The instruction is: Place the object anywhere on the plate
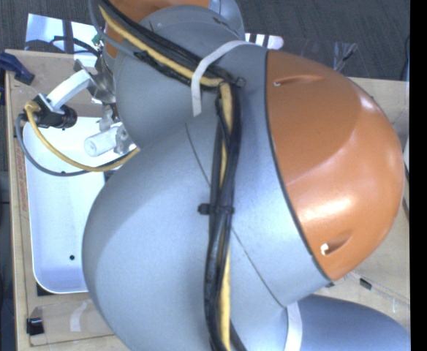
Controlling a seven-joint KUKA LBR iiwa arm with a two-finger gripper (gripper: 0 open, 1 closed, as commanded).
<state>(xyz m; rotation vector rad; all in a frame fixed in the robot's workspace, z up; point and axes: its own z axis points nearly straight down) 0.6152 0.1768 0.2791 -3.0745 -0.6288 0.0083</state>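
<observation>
The arm's grey body (177, 218) and orange band (330, 167) sit close under the camera and cover most of the bench. At the upper left, my gripper (102, 115) hangs over the left white bin (53, 225). Its white fittings and a looping yellow cable (53, 168) are seen from above. The arm hides whatever lies under it in the bins.
A strip of the left bin's white floor shows at the left, with a small dark speck (72, 257) on it. The wooden bench edge (14, 196) runs along the left, with blue clamps (12, 66) at its far corner. Bench wood (389, 269) shows at the right.
</observation>
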